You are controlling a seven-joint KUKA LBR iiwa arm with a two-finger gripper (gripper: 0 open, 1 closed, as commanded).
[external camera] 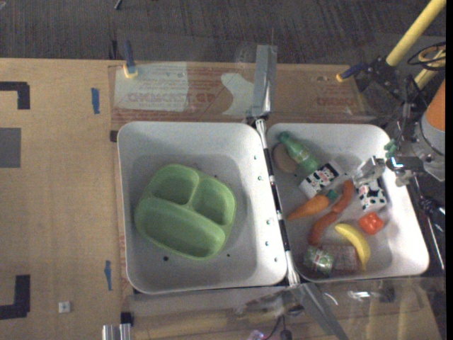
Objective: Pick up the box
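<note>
Near right bin far-right wall: jaws over box, open/closed unclear; crowded w/ toys.

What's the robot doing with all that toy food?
The robot's gripper is over the right bin, right above a small cow-patterned box. Another cow-patterned box, a carrot, banana and bottle lie around it. The left bin has a green tray.

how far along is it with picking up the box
Done: the gripper has reached the right bin and sits over the cow-patterned box. In hand: nothing visibly held. Left: grasp and lift; the box rests in the bin beside the tomato.
</note>
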